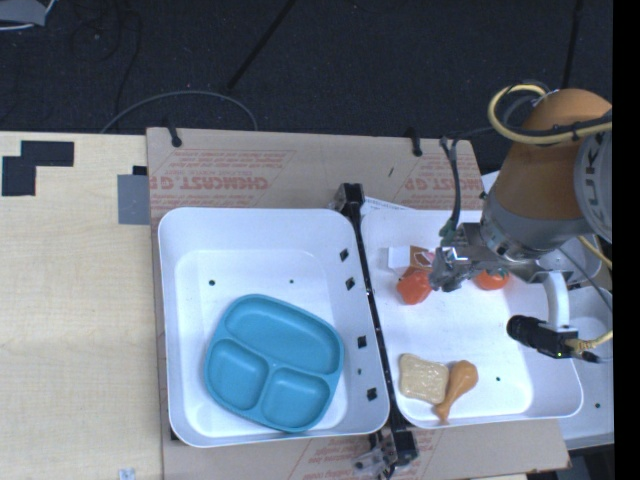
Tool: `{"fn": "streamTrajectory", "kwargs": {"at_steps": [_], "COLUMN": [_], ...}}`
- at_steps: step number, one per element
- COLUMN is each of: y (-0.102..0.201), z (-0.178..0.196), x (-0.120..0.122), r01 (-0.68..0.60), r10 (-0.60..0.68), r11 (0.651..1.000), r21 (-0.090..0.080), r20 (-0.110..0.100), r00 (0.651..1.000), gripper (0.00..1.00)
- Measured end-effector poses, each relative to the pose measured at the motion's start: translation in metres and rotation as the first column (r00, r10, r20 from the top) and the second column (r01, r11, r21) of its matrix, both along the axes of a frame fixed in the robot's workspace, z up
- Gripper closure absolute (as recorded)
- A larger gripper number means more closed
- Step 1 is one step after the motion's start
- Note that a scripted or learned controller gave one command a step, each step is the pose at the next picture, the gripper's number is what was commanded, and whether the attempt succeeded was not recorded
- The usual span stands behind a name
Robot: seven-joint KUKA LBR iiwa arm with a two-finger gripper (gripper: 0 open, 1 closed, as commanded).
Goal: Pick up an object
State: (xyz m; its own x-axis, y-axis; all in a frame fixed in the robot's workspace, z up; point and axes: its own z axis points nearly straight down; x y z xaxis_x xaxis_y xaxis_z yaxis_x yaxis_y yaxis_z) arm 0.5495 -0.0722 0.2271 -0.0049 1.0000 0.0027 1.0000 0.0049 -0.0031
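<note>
The arm reaches in from the right, wrist bent down over the right bin; its gripper hangs just beside a red tomato; its opening cannot be told; another tomato sits under the wrist.

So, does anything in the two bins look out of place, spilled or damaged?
Nothing looks spilled or broken. The blue divided plate lies flat in the left bin, turned at an angle to its walls. In the right bin, the toast slice and the drumstick touch, and the claw hangs beside a red tomato.
</note>
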Motion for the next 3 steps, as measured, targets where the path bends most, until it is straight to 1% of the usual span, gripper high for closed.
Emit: {"fn": "streamTrajectory", "kwargs": {"at_steps": [1,2,3], "y": [0.048,0.096,0.158], "z": [0.008,0.004,0.005], "x": [-0.004,-0.015,-0.008], "r01": [0.000,0.000,-0.001], "r10": [0.000,0.000,0.001], "r11": [1.000,1.000,1.000], "r21": [0.000,-0.001,-0.001], "r20": [0.000,-0.002,0.000], "r00": [1.000,1.000,1.000], "gripper": [1.00,1.00,1.00]}}
